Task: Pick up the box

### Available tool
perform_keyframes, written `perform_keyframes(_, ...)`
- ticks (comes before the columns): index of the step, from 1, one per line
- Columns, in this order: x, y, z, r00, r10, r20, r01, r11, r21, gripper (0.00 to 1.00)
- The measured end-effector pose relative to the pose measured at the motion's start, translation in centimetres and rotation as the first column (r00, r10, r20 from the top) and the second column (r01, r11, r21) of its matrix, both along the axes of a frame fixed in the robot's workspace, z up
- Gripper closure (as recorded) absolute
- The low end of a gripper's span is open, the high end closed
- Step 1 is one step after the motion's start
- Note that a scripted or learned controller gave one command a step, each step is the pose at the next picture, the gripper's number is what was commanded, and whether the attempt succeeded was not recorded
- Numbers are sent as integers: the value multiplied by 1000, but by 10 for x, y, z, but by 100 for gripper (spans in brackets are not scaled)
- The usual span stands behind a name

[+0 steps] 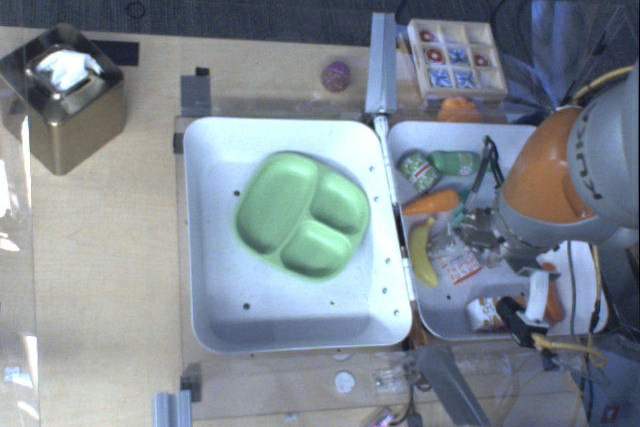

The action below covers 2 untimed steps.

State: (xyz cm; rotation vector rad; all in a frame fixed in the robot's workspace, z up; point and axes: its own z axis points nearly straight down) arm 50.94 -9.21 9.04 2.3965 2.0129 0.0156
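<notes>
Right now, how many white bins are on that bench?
2. The left bin holds a green divided plate. The right bin beside it holds small items, including a carrot and a banana; the arm covers part of it.

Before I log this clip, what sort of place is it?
Probably a robot lab's pick-and-place bench: two white bins, left and right, a grey-and-orange arm reaching in, toy food such as a carrot and banana, loose cables.
</notes>
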Motion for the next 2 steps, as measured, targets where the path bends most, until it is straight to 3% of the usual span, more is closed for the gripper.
perform_keyframes(1,3,-1,12,1000,-2,7,2,1000,-3,100)
perform_keyframes(2,-20,20,121,997,78,-8,-78,997,2,100)
